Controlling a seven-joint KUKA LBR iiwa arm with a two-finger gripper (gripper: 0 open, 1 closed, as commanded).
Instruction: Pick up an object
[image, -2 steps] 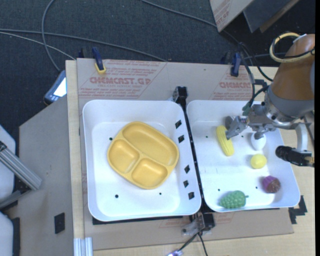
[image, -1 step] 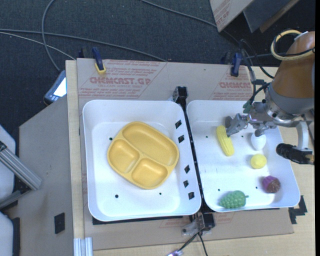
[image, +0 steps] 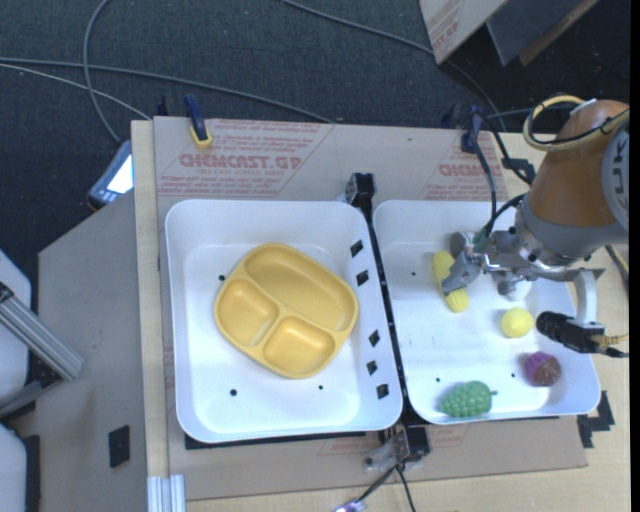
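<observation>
While I am reaching into the right bin (image: 420, 395), my gripper (image: 462, 270) is pinching the yellow corn (image: 449, 280), (yellow ball (image: 516, 322) lying just right), sectioned yellow plate (image: 287, 309) sitting in the left bin (image: 190, 330).

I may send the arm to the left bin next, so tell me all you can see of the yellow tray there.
The yellow tray is a rounded, roughly square dish that looks like smooth plastic, split by raised ridges into three sections: one long one toward the back and two smaller ones toward the front. It lies flat and right way up, turned at an angle to the walls, near the middle of the left bin. All three sections look bare. Only the bin floor touches it.
</observation>
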